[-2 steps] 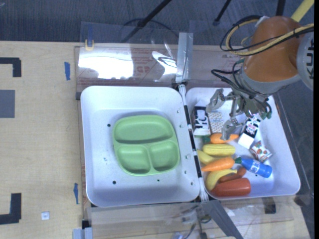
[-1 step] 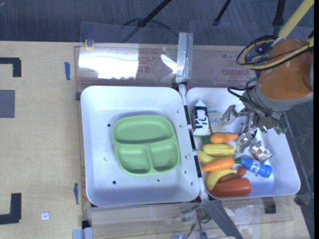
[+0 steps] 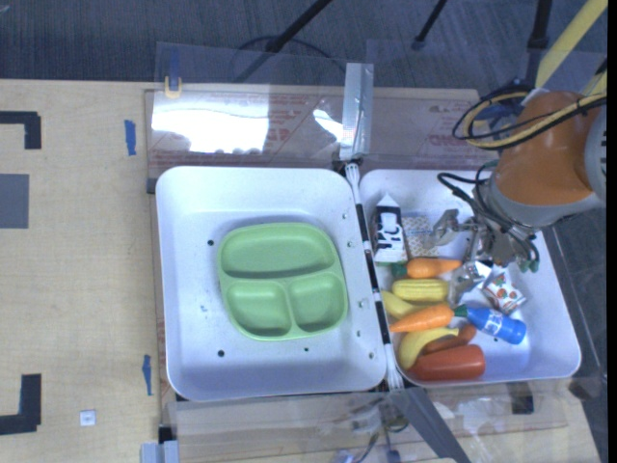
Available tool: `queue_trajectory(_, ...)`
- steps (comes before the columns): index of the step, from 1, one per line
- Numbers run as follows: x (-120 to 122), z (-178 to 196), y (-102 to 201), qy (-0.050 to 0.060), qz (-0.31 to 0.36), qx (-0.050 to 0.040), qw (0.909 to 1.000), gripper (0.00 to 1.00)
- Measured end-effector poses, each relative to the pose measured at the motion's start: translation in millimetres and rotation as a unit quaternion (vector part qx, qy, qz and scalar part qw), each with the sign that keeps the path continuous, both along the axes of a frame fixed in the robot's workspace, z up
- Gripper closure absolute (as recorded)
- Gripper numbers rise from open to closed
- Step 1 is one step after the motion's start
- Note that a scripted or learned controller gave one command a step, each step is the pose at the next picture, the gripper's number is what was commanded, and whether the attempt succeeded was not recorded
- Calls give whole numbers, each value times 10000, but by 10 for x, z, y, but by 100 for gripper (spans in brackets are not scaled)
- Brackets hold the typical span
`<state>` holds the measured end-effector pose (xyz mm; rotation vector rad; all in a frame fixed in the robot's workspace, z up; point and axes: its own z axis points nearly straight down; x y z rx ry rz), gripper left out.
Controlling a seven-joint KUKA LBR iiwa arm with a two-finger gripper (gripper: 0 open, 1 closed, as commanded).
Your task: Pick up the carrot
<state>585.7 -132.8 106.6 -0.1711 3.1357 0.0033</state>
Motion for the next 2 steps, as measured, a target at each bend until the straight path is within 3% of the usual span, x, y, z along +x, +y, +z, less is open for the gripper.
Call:
queue_trajectory(1,326,764,552,-19,1447,0,9895,0)
queue_trajectory(2,76,819,1024,3,2974,7,9548,0)
